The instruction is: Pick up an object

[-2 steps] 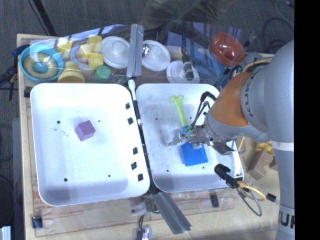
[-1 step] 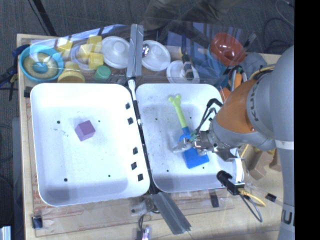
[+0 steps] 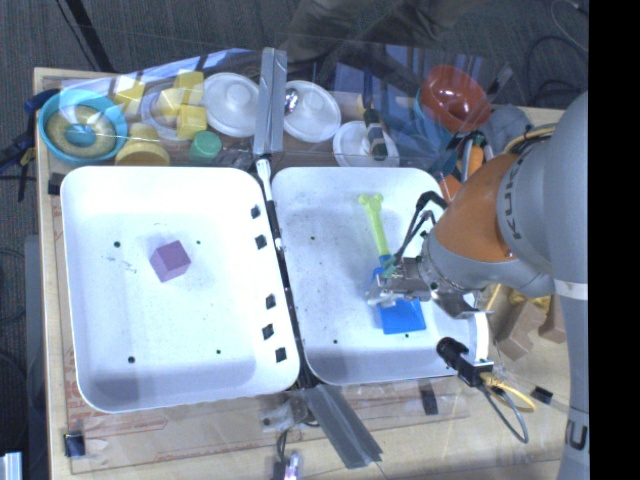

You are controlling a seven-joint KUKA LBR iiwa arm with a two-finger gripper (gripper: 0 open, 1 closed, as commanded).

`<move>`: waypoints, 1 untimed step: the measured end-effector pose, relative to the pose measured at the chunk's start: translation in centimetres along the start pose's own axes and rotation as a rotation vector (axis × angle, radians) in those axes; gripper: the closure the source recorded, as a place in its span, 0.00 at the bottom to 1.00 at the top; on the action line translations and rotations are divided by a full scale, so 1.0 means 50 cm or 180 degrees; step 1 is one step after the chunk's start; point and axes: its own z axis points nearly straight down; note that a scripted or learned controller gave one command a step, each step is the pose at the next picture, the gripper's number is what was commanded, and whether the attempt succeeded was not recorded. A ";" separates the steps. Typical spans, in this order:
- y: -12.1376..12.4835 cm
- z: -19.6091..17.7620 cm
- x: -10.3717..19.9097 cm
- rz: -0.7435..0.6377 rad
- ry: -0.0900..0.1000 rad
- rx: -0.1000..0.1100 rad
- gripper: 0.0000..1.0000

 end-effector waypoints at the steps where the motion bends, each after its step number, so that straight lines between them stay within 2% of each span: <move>1: 0.000 0.000 0.000 0.0000 0.0000 0.0001 0.00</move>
